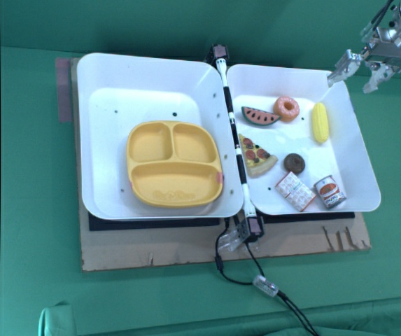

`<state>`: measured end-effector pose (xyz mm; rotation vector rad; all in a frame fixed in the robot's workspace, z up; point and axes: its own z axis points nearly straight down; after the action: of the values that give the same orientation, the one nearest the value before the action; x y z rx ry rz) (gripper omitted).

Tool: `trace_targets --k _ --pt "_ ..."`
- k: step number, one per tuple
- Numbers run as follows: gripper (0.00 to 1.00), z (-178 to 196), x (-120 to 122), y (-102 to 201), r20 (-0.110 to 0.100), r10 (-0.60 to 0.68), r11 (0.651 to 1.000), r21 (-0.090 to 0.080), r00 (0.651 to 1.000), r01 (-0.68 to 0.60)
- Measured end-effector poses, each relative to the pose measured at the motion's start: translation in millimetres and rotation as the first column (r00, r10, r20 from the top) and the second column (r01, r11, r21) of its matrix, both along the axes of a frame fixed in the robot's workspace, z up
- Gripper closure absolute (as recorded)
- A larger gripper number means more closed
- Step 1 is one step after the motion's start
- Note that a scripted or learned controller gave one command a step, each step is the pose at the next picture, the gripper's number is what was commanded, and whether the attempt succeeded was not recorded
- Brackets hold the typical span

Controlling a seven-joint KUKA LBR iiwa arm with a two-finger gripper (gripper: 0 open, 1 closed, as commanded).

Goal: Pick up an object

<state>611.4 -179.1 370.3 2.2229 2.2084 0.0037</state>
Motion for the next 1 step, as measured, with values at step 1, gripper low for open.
trace_targets --k 1 --pt "0.0 -125.6 43.3 -9.9 -0.001 0.001 1.0 -0.003 1.0 -0.001"
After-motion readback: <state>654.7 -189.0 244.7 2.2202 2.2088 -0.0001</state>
